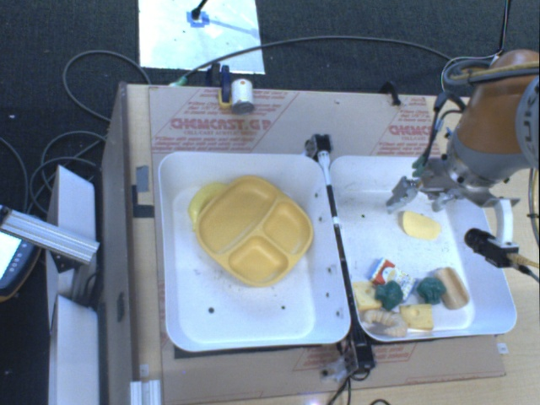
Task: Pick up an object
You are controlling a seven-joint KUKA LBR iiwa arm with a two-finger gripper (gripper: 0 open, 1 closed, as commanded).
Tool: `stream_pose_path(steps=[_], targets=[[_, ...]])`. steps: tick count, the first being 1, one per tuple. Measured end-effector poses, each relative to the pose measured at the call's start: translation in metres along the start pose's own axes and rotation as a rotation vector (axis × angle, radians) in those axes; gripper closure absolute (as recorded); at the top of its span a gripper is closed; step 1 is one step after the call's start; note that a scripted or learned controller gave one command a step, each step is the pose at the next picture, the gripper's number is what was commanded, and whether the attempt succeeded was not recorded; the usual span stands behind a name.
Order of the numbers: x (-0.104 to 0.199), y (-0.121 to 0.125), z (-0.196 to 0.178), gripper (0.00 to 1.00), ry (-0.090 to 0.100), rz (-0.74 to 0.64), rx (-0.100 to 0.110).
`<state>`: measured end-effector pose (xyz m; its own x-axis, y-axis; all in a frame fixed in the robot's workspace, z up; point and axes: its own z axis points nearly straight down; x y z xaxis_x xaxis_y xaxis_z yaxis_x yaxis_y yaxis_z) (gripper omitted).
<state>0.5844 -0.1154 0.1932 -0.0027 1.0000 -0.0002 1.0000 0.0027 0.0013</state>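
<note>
The nearest candidate for picking, a pale yellow oval piece [420, 225], lay flat on the floor of the right bin [371, 184], in the right half of the frame at about mid-height. Its long axis ran roughly left to right across the picture, tipped slightly downward at the right end. It sat alone, apart from the other items, with bare white floor on every side.

The gripper [419, 189] hung just above it in the picture, slightly toward the upper left of the piece. Whether its jaws stood apart or together could not be told, since the metal parts blurred against the bin. Nothing was seen between them. Judging from that layout, the coming move would call for a short shift toward the lower right and then a descent.

A cluster of small toys [405, 296] was crowded at the lower edge of the right bin, well apart from the oval piece and tight against the bin's lower wall. The bin's right wall stood near the piece; the open room lay to the left.

In the left bin [177, 310] a yellow divided tray [253, 230] rested far from the gripper.
</note>
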Motion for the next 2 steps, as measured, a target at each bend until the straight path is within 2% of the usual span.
stream_pose_path(steps=[1,2], targets=[[0.007,-0.001,0.017,0.0,0.0,-0.001,0.0],[-0.012,-0.014,-0.016,0.0,-0.001,0.002,-0.002]])
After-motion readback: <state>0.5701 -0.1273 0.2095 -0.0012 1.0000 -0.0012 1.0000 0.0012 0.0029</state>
